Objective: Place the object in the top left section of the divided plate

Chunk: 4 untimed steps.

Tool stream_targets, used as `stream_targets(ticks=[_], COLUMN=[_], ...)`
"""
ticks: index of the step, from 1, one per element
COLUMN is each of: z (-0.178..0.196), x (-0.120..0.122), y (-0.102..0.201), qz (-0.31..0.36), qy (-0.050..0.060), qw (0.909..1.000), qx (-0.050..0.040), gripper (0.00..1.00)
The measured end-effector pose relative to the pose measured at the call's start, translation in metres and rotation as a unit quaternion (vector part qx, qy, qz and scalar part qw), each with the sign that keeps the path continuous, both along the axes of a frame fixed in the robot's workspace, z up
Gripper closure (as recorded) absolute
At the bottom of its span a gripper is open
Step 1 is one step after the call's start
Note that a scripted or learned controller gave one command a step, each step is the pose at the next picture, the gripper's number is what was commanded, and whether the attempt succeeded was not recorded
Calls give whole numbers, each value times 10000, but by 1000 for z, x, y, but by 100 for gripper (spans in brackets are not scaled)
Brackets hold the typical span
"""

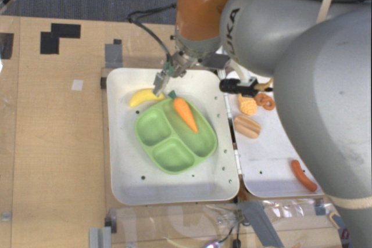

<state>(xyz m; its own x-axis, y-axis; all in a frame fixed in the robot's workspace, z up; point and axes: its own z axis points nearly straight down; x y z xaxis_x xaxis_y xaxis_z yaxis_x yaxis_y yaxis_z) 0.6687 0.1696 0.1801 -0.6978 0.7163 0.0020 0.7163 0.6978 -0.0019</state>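
End effector point(161, 83) just above banana point(143, 97).

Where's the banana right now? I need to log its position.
The banana lies in the left bin, just beyond the green divided plate's upper-left edge, beside the pincer.

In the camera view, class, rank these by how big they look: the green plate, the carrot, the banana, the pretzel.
1. green plate
2. carrot and banana: too alike to rank, the banana partly hidden
3. pretzel
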Motion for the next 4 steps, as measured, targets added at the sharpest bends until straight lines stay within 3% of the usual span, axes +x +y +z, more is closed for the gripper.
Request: stream_targets(ticks=[1, 2, 3, 4], z=[51, 160, 168, 255], x=[-19, -14, -12, -38], y=[21, -69, -67, -82], qz=[307, 1342, 1343, 2018], qy=[-22, -37, -44, -41], qw=[9995, 9909, 9909, 9794], qx=[5, -1, 10, 0], gripper=[0, 0, 100, 100])
